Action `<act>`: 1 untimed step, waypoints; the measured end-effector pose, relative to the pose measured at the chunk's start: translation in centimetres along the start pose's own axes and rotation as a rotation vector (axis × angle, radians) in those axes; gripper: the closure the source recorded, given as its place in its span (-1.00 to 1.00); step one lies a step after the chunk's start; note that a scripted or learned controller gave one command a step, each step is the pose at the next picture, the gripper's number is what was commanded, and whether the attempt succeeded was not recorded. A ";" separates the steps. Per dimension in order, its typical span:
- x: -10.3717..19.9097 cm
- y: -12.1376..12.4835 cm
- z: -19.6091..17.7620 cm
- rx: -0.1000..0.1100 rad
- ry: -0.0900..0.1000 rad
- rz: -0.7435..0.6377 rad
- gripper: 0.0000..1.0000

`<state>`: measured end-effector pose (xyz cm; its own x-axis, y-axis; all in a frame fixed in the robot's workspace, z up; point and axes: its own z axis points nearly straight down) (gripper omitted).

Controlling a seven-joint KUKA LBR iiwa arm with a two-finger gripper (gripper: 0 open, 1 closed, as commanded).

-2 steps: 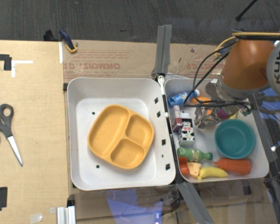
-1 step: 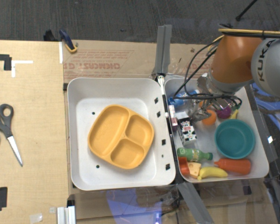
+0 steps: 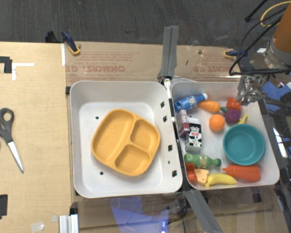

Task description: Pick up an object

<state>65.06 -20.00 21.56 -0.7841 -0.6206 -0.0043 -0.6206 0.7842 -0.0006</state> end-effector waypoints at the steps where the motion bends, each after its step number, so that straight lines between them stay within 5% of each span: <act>1: -2.1 8.1 10.4 -0.004 0.004 0.107 1.00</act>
<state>61.75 -12.35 11.18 -0.8457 -0.5336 -0.0006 -0.5336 0.8457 0.0038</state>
